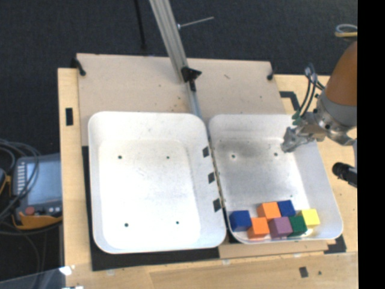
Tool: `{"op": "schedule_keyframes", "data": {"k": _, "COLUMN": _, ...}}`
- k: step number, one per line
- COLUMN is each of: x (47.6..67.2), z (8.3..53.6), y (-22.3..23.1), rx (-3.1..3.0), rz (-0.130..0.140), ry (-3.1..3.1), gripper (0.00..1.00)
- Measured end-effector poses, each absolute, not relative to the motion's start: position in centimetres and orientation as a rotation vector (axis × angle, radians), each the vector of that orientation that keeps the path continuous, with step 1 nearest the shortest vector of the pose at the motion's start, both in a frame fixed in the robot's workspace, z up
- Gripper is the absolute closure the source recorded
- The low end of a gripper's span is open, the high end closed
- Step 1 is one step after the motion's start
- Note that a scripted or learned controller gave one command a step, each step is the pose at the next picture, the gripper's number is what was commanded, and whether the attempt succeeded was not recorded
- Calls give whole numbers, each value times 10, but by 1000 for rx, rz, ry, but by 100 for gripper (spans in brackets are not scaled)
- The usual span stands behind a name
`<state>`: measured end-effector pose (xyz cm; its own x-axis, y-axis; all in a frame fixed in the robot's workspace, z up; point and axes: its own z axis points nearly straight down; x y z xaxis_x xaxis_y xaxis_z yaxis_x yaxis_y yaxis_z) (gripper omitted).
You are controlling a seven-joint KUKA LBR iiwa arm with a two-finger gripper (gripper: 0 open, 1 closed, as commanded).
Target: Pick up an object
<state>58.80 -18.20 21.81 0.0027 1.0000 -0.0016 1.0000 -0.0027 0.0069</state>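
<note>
Small cubes [274, 218] huddle touching at the lower right of the right bin [316, 167], likely light, stiff and smooth, best pinched across flat sides of the yellow outlier, while the gripper [293, 139] hangs well above them, its state untellable.

Soft, even light; slight blur

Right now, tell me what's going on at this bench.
A grey arm with an orange band reaches in from the right, its gripper hovering over the upper part of the right bin. It is not holding anything. The small coloured blocks sit bunched at that bin's near edge: two blue, two orange, a purple, a green and a yellow. The gripper is well apart from them. The left bin sits alongside.
</note>
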Motion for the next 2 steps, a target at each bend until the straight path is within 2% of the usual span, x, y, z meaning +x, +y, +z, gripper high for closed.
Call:
{"op": "schedule_keyframes", "data": {"k": 1, "x": 600, "z": 271, "y": -185, "rx": 2212, "rz": 7, "ry": 2221, "gripper": 100}}
{"op": "schedule_keyframes", "data": {"k": 2, "x": 612, "z": 270, "y": -140, "rx": 2213, "rz": 1, "ry": 2225, "gripper": 100}}
